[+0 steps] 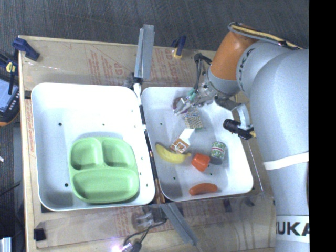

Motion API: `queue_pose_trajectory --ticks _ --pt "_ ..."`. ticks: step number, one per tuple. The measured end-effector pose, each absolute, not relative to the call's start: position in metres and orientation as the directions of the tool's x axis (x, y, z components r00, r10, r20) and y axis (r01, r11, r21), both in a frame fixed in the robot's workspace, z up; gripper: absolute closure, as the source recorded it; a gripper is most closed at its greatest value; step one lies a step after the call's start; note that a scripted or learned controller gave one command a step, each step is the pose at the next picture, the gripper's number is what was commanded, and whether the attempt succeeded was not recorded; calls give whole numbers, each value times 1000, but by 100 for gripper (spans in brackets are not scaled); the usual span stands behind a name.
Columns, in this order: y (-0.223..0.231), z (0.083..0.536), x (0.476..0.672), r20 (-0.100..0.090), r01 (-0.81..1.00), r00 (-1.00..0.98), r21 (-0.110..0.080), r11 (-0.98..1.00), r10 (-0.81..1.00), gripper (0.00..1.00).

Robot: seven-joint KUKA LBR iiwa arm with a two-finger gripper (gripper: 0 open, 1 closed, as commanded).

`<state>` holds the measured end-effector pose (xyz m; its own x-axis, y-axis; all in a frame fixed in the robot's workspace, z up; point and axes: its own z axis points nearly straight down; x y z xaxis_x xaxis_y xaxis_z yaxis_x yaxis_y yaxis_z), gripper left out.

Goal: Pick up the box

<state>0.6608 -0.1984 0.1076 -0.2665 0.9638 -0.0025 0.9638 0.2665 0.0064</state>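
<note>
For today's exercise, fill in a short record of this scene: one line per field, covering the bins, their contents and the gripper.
left bin: green tray
right bin: box, banana, can, patterned packet, orange cup, sausage
box position: mid-bin, touching the banana
gripper: over the right bin's far end, next to the packet, apart from the box
box held: no

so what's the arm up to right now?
The KUKA arm reaches in from the right with its claw over the far part of the right bin. A small patterned box sits just below the claw; whether it is gripped can't be told. Nearer in that bin lie a banana, a carton, an orange cup, a can and a sausage. The left bin holds a green tray.
</note>
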Motion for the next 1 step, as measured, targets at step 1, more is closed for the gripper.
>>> queue_pose_trajectory --ticks 1 --pt "-137 240 602 0 938 -348 0 348 938 100"
